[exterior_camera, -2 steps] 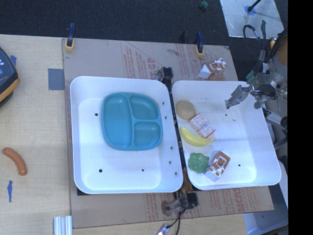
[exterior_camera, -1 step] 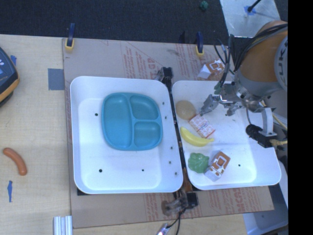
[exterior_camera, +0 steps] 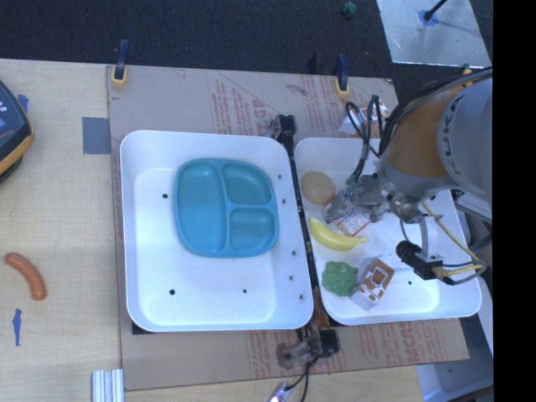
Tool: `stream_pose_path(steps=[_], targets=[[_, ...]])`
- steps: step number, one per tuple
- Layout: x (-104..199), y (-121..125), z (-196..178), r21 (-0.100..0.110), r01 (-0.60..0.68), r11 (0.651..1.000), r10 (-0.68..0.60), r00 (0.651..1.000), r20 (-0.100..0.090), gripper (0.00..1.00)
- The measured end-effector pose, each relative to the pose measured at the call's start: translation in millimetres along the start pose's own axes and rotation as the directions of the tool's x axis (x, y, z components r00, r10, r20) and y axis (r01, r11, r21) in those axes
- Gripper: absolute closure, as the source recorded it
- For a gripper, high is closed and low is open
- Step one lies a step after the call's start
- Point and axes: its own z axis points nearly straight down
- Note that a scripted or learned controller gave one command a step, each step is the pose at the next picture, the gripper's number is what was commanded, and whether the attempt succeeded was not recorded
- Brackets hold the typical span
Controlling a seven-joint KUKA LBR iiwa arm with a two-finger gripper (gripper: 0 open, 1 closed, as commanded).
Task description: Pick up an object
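Camera view shows the tool (exterior_camera: pixel 356 203) low in the right bin (exterior_camera: pixel 456 308), over a small white packet with red print (exterior_camera: pixel 353 223) that lies at the middle of that bin. Whether the tool is spread or pressed together cannot be told from here, because cables and the wrist cover it, and nothing can be seen pinched in it.

Taking the packet as the landmark: a yellow banana (exterior_camera: pixel 335 236) lies just below it, touching or nearly so; a round beige object (exterior_camera: pixel 317 188) sits just above and to its left; a green lumpy toy (exterior_camera: pixel 339 278) lies further below, and beside that, to the right, a brown and white box (exterior_camera: pixel 373 281). That makes 5 loose items, any 1 of which would serve the task.

My judgement is that the arm (exterior_camera: pixel 435 141) is at the descent or closing stage over the packet. To do it well, the tool should come straight down, centred on 1 item, and avoid straddling both packet and banana, since they crowd each other. A flat packet may slip, so the banana looks the surer choice.

To the packet's left stands the left bin (exterior_camera: pixel 138 224), holding a blue divided plate (exterior_camera: pixel 226 208). Far left of it, on the tabletop (exterior_camera: pixel 59 224), lies a toy sausage (exterior_camera: pixel 26 275).
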Motion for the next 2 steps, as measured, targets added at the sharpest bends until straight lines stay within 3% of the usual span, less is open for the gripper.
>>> stream_pose_path(steps=[1,2], targets=[[-1,0,-11,0.0,0.001,1.0,-0.001,1.0,0.002,1.0],[55,-15,-102,-0.004,0.0,1.0,0.0,1.0,-0.001,1.0]])
